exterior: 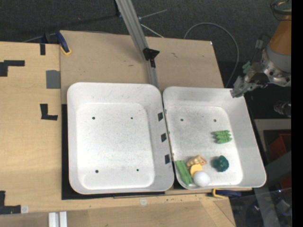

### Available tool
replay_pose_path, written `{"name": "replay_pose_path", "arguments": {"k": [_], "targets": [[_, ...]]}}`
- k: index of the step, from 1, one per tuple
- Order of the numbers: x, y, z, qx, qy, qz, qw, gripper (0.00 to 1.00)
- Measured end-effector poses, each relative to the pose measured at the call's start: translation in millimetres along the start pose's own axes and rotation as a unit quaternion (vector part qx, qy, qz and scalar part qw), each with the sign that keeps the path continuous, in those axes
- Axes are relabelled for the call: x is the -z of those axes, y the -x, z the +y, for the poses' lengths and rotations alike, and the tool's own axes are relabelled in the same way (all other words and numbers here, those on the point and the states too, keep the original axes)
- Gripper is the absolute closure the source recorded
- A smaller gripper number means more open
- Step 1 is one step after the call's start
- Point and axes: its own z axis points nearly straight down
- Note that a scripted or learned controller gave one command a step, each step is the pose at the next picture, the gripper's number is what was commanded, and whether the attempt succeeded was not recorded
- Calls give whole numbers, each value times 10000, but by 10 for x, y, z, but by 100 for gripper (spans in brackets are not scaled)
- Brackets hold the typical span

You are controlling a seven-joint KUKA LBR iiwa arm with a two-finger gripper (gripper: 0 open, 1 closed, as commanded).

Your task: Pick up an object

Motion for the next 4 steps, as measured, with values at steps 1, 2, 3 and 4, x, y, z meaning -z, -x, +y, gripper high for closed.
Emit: {"name": "replay_pose_path", "arguments": {"k": [1, 2, 3, 4], "targets": [[-25, -599, -128, 19, -33, 18, 10000, 100], [-54, -1148, -269, 22, -39, 21, 10000, 100], [-145, -1702, -389, 23, -45, 20, 10000, 100], [-249, -2216, -316, 24, -42, 17, 10000, 100]]}}
